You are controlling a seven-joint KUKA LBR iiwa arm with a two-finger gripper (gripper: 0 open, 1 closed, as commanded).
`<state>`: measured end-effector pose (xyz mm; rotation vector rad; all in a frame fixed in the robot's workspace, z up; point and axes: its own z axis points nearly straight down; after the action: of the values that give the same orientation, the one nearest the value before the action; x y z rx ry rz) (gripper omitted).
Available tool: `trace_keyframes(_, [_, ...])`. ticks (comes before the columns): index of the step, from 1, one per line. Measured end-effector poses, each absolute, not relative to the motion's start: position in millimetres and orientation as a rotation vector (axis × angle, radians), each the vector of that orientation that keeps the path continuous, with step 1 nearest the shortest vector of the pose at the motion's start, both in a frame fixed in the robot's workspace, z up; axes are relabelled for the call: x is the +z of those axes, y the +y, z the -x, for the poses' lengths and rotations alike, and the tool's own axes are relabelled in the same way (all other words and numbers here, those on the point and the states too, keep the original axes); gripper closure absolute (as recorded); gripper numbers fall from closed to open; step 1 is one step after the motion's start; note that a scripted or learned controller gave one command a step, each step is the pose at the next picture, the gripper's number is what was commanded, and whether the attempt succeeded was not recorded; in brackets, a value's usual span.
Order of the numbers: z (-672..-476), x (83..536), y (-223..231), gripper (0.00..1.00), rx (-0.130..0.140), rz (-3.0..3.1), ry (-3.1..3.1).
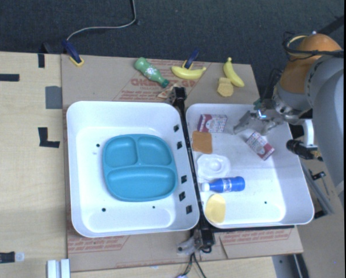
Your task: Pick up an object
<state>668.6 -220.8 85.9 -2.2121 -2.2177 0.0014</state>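
My gripper (249, 125) hangs low over the upper right part of the right bin (289, 201), fingers spread and nothing between them. Just below and right of it lies a small red and white packet (259, 144). To its left lies a red and white carton (212, 123). Further down the bin's left side are a brown square (202, 142), a white lidded cup (212, 165), a blue bottle (226, 185) on its side and a yellow piece (216, 208).
The left bin (83, 126) holds a blue divided plate (140, 167). Behind the bins on the cardboard lie a green bottle (151, 72), two bananas (188, 72) (233, 73) and a yellow chunk (224, 88). The arm's grey body (335, 114) stands along the right side.
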Motion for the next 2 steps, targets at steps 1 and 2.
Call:
trace_keyframes(1, [-631.3, 87, -204, 0.00, -0.001, 2.225, -2.226])
trace_keyframes(2, [-588.6, 88, -223, 0.00, -0.006, 2.223, -2.227])
